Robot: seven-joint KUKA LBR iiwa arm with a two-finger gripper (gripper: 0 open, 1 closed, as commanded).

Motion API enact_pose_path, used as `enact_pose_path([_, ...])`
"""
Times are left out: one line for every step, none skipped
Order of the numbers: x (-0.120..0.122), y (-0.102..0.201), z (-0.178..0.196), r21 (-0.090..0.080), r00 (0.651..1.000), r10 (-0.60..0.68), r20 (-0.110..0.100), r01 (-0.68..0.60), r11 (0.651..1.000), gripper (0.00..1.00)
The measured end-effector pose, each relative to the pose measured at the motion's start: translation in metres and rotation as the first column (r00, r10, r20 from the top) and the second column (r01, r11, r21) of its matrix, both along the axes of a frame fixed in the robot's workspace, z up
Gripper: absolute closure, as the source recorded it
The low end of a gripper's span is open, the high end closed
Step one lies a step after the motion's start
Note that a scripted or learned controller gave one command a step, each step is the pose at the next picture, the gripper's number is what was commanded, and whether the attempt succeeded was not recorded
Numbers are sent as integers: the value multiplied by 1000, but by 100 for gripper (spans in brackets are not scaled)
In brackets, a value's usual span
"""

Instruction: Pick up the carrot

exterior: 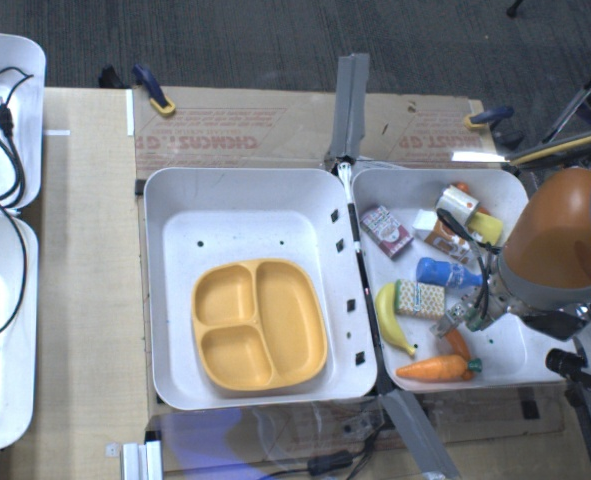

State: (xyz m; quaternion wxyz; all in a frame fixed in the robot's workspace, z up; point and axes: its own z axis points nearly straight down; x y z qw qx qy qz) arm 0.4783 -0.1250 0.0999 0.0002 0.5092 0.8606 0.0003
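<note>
We see a yellow divided plate (260, 324) in the left bin (165, 268); in the right bin (510, 363), a banana (393, 320), then the carrot (435, 370) (front edge). The gripper (467, 315) hovers above it; we cannot tell its opening.

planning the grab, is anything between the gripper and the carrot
Nothing visible does. The gripper hangs just above the carrot in the right bin; the banana lies off to its left.

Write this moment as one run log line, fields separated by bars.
carrot: lying in right bin, near edge | end effector: above it | grasp: not yet
</note>
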Motion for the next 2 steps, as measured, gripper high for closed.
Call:
enact_pose_path([0, 0, 0, 0, 1000, 0, 0, 0, 1000, 0])
enact_pose_path([-1, 25, -8, -1, 1000, 18, 0, -18, 1000, 0])
